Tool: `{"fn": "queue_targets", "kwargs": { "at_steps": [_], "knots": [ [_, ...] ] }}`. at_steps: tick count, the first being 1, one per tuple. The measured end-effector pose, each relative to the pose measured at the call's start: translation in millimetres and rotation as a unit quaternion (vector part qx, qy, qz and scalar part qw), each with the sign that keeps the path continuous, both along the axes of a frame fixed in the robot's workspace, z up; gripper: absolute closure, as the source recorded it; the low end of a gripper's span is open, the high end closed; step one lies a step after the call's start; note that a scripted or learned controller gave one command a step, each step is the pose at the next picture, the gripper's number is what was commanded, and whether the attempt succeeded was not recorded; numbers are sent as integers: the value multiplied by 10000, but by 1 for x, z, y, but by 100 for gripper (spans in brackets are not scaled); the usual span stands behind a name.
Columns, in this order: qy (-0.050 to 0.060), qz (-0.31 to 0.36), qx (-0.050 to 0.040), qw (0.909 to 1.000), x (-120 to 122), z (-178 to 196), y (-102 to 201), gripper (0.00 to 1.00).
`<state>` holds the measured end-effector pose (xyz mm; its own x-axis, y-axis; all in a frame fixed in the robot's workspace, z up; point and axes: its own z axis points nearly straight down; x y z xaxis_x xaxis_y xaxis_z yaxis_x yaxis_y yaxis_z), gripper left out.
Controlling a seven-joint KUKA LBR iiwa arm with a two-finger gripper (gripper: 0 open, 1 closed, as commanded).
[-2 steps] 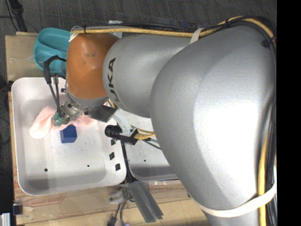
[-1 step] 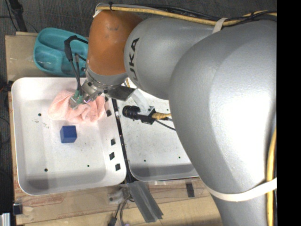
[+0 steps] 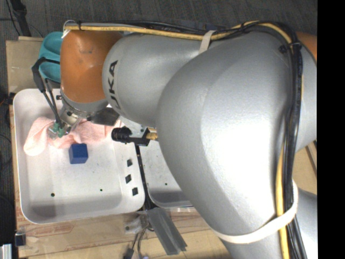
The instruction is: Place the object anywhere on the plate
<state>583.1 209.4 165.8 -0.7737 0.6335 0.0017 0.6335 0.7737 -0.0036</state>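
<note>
A small blue cube (image 3: pixel 78 153) lies on the floor of the left bin (image 3: pixel 70 198), at the near edge of a pale pink flat shape (image 3: pixel 36 136) that spreads across the bin's far half; whether that shape is the plate I cannot tell. My gripper (image 3: pixel 58 128) hangs below the orange band, over the pink shape's middle. It sits a little up and to the left of the cube, apart from it. Its tip is small and partly hidden by the wrist.
The grey arm (image 3: pixel 215 123) covers nearly all of the right bin, whose near rim (image 3: pixel 167 198) peeks out. A teal object (image 3: pixel 51 46) sits behind the left bin's far edge. Bare white floor lies in the near half of the left bin.
</note>
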Motion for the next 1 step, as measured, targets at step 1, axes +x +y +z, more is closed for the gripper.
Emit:
{"fn": "queue_targets", "kwargs": {
  "at_steps": [1],
  "knots": [
    [-19,-97,3,10000,55,0,-90,100]
  ]
}}
